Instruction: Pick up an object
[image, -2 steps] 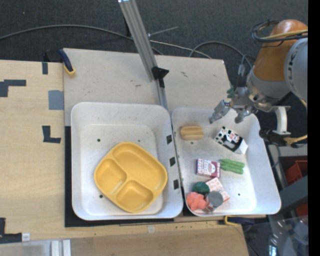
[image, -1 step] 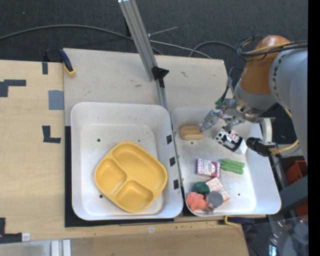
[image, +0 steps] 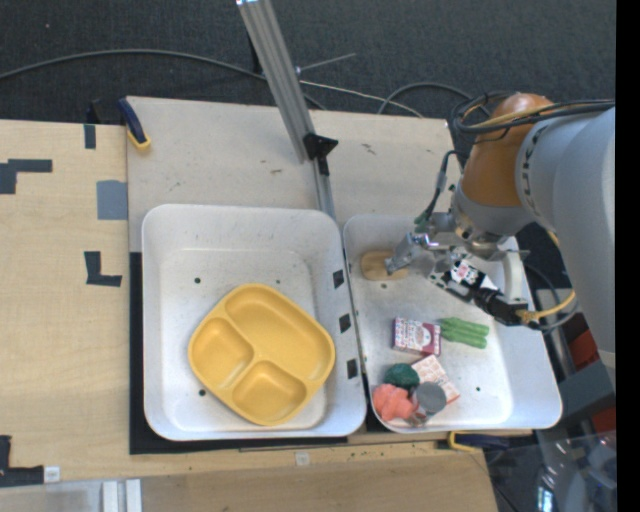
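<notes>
Orange soft lump (image: 392, 402): lay at the right white bin's (image: 520, 385) near edge, touching a grey piece (image: 431, 398) and a dark green piece (image: 403, 375).
Pink-and-white carton (image: 414, 336): mid-bin, beside a green ridged strip (image: 463, 332).
Yellow divided plastic tray (image: 261, 352): sat in the left white bin (image: 170, 300).
Tan wooden block (image: 375, 265): far left corner of the right bin, just beside the gripper (image: 408, 252).
Fingers: cannot tell whether they were apart or together.

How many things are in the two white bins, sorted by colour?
Yellow: 1, the divided tray
Tan: 1, the round piece
Pink: 2, the small box and the squishy lump
Green: 2, the long piece and the dark lump
Grey: 1, the small lump
Total: 7
</notes>
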